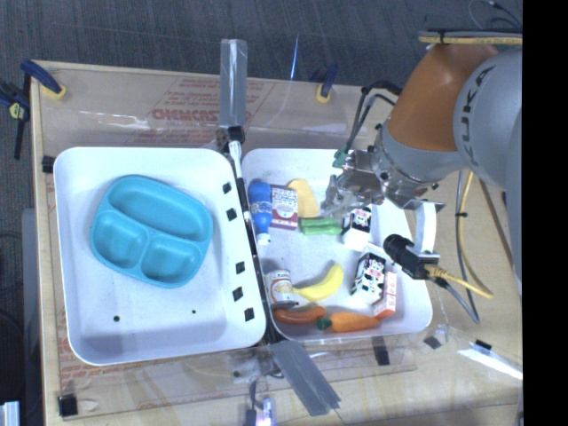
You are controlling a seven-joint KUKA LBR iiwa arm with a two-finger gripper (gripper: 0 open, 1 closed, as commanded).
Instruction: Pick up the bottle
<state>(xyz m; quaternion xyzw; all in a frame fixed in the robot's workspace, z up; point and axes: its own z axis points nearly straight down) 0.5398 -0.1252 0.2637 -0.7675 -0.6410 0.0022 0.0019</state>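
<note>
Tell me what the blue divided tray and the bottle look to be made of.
Blue divided tray: likely moulded plastic, judging by its uniform colour, soft sheen and rounded compartments. Bottle: probably plastic too, with a blue cap end, white body and printed label; too small to be sure.

A blue divided plate (152, 230) is lying in the left bin (80, 327); a banana (321, 283) and a carrot (352, 322) are lying in the right bin (417, 313).
</note>
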